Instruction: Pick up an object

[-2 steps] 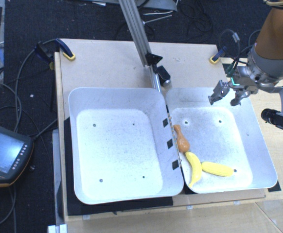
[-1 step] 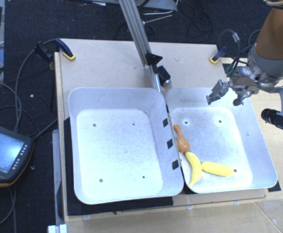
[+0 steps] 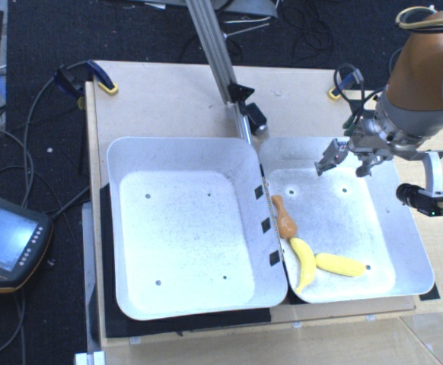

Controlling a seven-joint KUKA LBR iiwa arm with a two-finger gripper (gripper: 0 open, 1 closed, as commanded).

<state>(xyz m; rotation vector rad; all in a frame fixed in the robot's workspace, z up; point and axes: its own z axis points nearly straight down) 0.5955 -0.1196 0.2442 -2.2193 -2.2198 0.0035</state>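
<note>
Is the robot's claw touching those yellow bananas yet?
Apart. The camera view shows the gripper open near the bin's far end, bare white floor between it and the bananas.

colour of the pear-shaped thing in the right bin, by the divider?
Orange-brown. The pear-shaped object lies in the right bin, seen in the camera view.

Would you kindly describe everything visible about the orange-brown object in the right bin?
The orange-brown object is small, smooth and glossy like plastic, narrow at its upper end and bulbous at the lower. It lies flat on the right bin floor, beside the wall shared with the left bin. Its lower end meets or nearly meets a yellow banana.
</note>
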